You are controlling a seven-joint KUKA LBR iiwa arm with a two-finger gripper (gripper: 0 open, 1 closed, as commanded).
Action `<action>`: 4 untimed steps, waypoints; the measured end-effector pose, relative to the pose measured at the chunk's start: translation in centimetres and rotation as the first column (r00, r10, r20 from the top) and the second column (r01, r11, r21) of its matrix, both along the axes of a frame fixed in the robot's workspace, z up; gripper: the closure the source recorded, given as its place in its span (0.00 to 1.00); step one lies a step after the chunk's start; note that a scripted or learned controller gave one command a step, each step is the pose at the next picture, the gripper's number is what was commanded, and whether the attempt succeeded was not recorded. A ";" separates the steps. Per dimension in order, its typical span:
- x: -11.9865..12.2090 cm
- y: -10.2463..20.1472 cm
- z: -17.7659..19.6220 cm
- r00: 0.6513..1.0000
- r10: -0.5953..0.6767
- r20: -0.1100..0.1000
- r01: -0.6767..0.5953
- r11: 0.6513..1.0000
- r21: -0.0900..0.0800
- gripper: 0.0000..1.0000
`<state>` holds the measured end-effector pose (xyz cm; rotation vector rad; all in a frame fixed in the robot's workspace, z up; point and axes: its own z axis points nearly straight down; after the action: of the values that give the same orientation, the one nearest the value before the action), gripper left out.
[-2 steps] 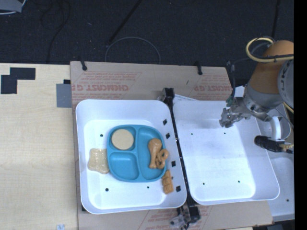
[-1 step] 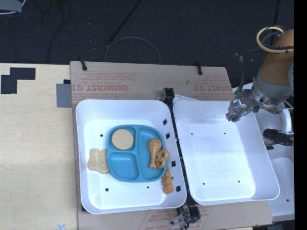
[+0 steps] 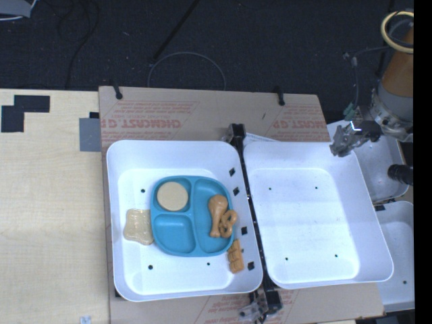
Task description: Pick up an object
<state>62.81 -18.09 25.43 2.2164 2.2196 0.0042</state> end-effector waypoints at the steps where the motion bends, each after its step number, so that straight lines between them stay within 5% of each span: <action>1: 0.2 5.1 -1.4 1.000 0.002 -0.009 -0.002 1.000 0.003 1.00; 4: -0.6 20.5 -2.8 1.000 0.003 -0.009 -0.003 1.000 0.004 1.00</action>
<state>62.26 2.46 22.64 2.2193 2.2300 -0.0016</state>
